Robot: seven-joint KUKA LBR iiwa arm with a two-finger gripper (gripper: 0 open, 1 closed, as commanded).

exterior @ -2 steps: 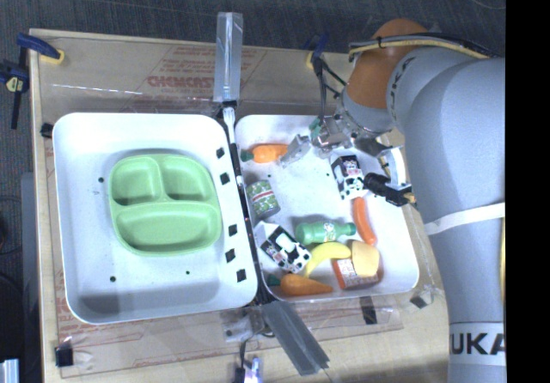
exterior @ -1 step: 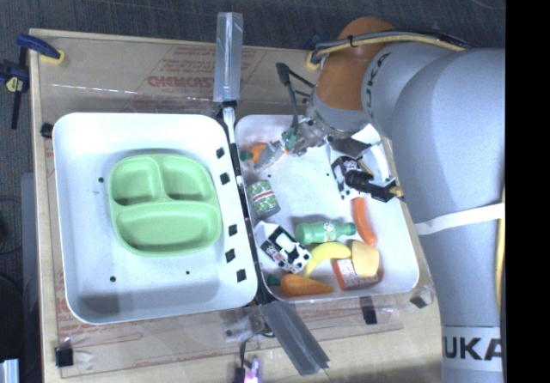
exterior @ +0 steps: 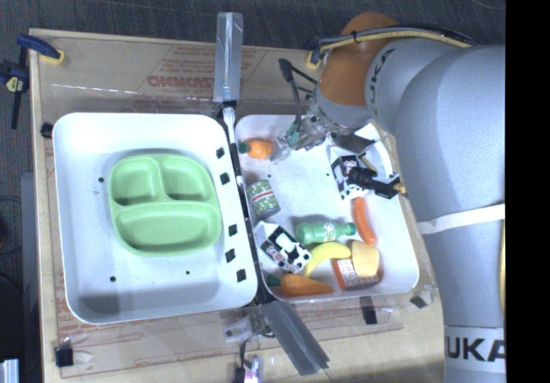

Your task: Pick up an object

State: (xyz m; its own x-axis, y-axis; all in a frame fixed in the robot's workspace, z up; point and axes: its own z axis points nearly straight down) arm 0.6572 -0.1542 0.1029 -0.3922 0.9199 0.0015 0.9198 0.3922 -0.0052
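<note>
Orange toy (exterior: 255, 148) lies in the right bin's (exterior: 411, 235) far corner, just beside your hand (exterior: 292, 139). Whether it grips anything, I cannot tell. So close to the wall, the toy may slip away.

Bench (exterior: 129, 72) with two white bins (exterior: 77, 227)

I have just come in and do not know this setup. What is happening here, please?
A grey robot arm reaches into the right bin, which holds toy food. Its gripper is low at the bin's far end, beside a small orange toy. Nothing is visibly held. The left bin holds a green divided tray.
</note>
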